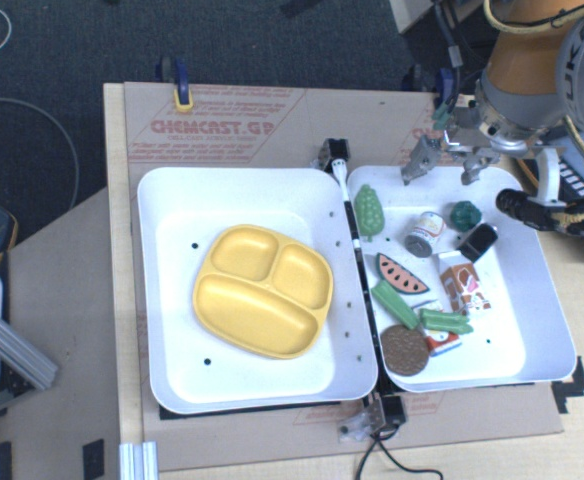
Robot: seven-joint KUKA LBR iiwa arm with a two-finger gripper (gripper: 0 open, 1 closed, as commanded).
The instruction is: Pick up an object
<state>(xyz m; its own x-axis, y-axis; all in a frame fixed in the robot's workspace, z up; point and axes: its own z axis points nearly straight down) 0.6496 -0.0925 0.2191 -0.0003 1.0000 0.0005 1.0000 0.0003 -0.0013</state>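
My gripper (440,168): hanging above the far rim of the right bin, two grey fingers spread apart, nothing between them
My arm: grey with an orange band, reaching in from the right edge
Right white shallow bin (532,318): holds all the small objects
Dark green round ball (464,214): nearest my fingers, near the far right part of the bin
Small black block (478,241): just beside the ball, toward me
Small silver can with a label (425,234): lying on its side left of the block
Green bumpy pickle-shaped toy (369,211): by the bin's left wall
Watermelon slice toy (402,275): mid-bin
Brown round cookie (405,349): near front edge
Left white bin (162,268): holds a yellow three-compartment plastic tray (262,290)
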